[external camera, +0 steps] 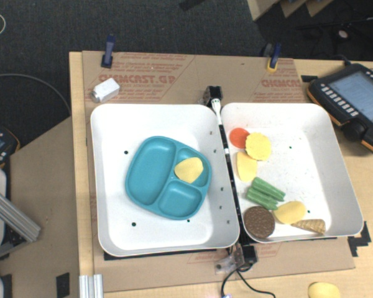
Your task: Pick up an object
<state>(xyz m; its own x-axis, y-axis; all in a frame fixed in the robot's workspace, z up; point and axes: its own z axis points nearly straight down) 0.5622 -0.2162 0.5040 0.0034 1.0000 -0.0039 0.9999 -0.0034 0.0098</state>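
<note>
The left bin (112, 135) holds a teal divided plate (152, 176) with a pale yellow piece (189, 169) in its right compartment. In the right bin (311, 135) lie several toy foods along its left and front sides: an orange-red disc (239, 136), a yellow round piece (258, 146), a pale yellow wedge (246, 165), a green bean bundle (265, 192), a brown cookie (260, 221), a yellow lemon-like piece (290, 212) and a tan cone (309, 226).
A white block (105, 90) lies on the cardboard behind the left bin. Two clamps (108, 51) (273, 56) hold the board's far edge. A teach pendant (351, 98) rests at the right. A yellow object (323, 290) lies off the board in front.
</note>
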